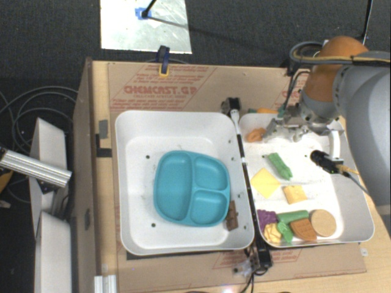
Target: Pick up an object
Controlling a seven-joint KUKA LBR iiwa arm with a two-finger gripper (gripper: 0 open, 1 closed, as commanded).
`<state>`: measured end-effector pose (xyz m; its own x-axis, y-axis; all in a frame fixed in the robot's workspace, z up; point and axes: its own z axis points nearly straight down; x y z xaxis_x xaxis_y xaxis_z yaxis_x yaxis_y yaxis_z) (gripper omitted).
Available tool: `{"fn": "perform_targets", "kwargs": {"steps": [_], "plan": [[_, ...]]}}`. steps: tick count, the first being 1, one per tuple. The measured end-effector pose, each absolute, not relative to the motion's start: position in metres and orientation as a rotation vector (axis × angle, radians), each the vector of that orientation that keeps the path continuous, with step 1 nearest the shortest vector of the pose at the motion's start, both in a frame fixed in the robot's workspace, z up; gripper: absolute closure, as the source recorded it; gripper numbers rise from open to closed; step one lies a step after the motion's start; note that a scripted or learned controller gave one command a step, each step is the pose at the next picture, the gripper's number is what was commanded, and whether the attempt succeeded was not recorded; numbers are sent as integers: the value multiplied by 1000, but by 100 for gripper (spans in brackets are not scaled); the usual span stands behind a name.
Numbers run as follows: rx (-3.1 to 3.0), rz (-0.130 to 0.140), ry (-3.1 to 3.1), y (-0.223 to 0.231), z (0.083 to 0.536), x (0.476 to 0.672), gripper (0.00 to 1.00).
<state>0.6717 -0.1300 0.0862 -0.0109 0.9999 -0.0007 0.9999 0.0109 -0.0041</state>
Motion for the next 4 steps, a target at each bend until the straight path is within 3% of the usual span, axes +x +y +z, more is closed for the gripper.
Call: {"fn": "perform_targets", "kwargs": {"steps": [1, 4], "plan": [[-2218, 3, -2219, -109, 84, 603, 0], [-2221, 1, -2222, -121, 84, 593, 0]]}}
